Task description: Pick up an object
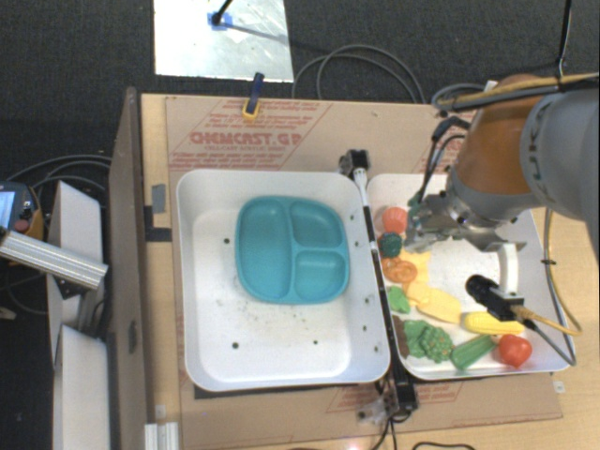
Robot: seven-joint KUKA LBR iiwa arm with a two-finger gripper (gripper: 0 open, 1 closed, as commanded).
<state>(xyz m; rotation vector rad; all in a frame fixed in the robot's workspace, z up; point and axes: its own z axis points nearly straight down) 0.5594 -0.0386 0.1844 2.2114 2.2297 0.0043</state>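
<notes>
Tool [419, 235] over right bin [539, 368] | near orange toy [396, 219] | finger state unclear

Both white bins [202, 279] look like smooth plastic; the teal tray [291, 249] is matt plastic. The toy foods [441, 322] shine glossy. The bench [272, 129] beneath looks papery, printed.

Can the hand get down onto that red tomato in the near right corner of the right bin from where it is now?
Probably yes. The red tomato lies uncovered at the bin's corner, nothing on top of it. The yellow piece and the green pepper sit close beside it, and the bin wall is near, so finger room looks tight.
</notes>
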